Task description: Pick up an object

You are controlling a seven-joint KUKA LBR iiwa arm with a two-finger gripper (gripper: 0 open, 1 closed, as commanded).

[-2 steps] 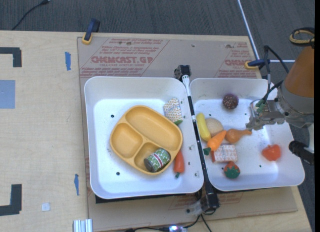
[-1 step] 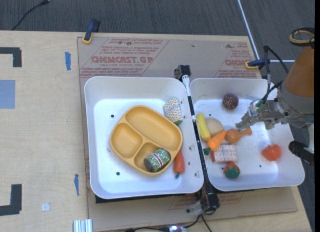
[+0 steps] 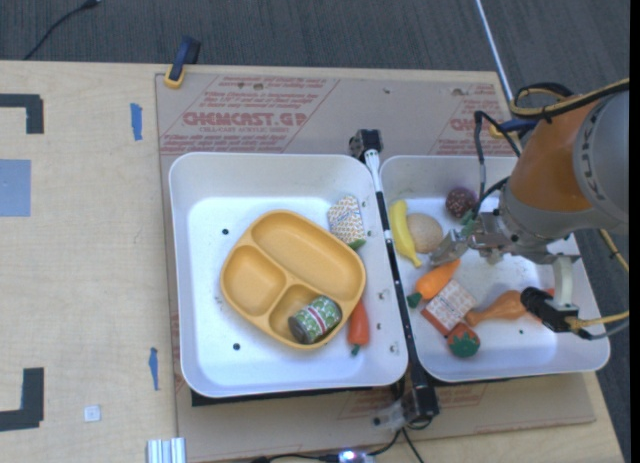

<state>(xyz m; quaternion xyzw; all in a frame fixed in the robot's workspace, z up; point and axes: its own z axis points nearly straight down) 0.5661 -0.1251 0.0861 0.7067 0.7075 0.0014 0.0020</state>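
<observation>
Gripper (image 3: 455,247) low in the right bin (image 3: 590,356), right by the carrot (image 3: 437,279); can't tell if it's open or closed tbh.

Two white bins (image 3: 190,281), one yellow tray (image 3: 262,286), two carrots (image 3: 358,326).
</observation>
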